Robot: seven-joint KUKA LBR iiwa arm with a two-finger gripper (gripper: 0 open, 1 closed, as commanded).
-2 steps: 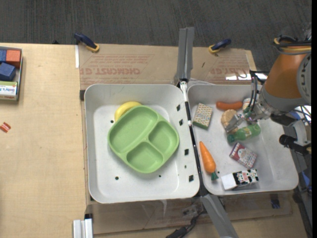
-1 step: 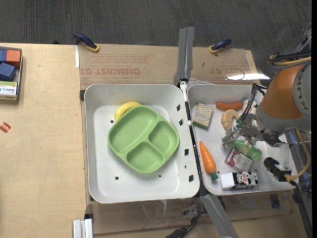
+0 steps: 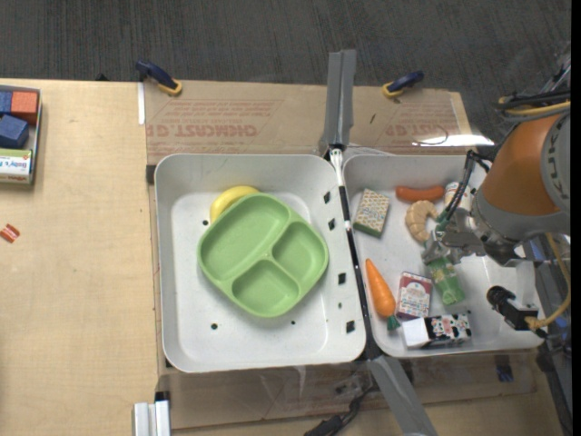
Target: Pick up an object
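gripper (image 3: 447, 248) low in right bin (image 3: 508, 334), state can't tell | under/next to it: green packet (image 3: 448, 286), beige pastry (image 3: 420, 218) | nearby: carrot (image 3: 379, 287), red box (image 3: 414, 296), sausage (image 3: 419, 192) | left bin (image 3: 172, 271): green plate (image 3: 263, 254) over yellow obj (image 3: 231, 198)

Even, bright overhead light; soft shadows lie under the green plate (image 3: 263, 254). Mild glare whitens the left bin (image 3: 182, 271) walls. Focus is fairly sharp, with slight softness toward the corners

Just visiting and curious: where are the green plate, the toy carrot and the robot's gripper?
green plate (image 3: 263, 254), camera view, on its middle ridge.
toy carrot (image 3: 379, 289), camera view, on its orange body.
gripper (image 3: 445, 248), camera view, at its fingertips.
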